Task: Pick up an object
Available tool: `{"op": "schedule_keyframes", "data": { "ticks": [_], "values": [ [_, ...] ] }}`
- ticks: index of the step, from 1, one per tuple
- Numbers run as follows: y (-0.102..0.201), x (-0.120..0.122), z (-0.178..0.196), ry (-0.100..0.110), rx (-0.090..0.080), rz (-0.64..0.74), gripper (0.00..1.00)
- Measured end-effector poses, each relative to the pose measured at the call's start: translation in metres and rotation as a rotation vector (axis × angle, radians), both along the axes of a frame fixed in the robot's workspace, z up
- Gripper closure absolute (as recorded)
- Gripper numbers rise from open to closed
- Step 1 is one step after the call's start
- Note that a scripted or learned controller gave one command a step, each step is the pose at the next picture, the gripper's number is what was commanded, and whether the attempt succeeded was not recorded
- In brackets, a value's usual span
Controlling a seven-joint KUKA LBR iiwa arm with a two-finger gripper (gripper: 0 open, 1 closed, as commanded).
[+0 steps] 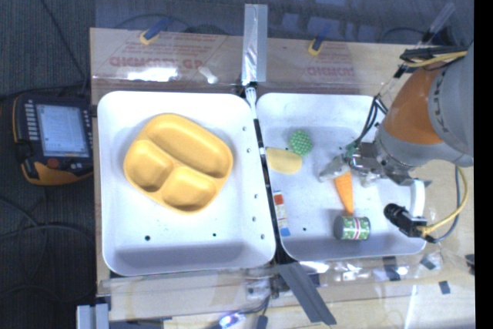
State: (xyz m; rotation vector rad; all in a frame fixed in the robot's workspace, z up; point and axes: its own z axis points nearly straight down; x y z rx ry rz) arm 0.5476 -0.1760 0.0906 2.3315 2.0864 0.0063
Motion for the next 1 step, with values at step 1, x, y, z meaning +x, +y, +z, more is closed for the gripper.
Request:
{"op": "schedule_keyframes", "data": {
  "ticks": [1],
  "values": [
    [0.0017, 0.0008, 0.0094, 0.0, 0.004, 0.002, 1.0]
  ]
}}
